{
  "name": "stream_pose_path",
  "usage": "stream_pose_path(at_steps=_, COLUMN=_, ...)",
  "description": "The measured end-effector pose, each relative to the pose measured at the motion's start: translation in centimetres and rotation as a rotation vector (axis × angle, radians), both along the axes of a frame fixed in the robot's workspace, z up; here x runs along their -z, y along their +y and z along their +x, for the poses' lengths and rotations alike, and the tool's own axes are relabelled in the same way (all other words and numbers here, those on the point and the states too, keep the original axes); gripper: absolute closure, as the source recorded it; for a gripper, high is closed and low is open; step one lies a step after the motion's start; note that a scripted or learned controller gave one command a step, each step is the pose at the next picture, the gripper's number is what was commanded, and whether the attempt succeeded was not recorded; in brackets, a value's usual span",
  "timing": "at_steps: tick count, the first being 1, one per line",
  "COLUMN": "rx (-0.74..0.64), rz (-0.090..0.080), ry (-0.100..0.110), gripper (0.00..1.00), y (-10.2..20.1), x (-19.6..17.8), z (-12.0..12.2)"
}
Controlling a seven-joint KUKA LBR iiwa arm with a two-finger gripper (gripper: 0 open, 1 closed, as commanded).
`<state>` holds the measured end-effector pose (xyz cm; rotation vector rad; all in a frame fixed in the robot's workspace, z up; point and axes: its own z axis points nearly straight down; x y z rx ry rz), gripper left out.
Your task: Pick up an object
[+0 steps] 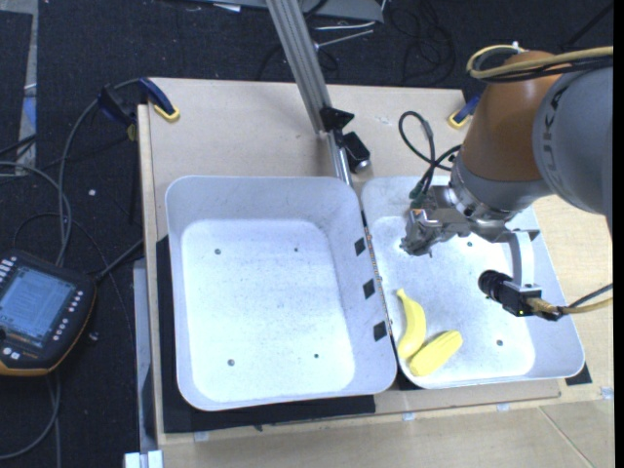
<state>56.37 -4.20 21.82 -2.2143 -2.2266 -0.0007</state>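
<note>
Counter (244,130): two white bins
Banana (413,326): right bin (546,354), 6 o'clock of gripper (417,237), beside yellow piece (436,351)
Handling: likely light, smooth; grasp mid-curve
Gripper: cannot tell

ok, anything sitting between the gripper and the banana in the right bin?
Nothing visible. The gripper sits above the right bin's bare floor; the banana lies toward the near left corner, with open floor between.

A yellow banana (410,322) lies flat, curved. A yellow lump (435,352) touches it. Both rest below the fingers (417,239), apart.
</note>
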Motion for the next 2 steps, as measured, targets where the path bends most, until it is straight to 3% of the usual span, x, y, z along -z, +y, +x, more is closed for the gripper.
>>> stream_pose_path(at_steps=2, rx=0.001, rz=-0.001, ry=0.0, gripper=1.0, y=10.6, x=0.1, z=1.3)
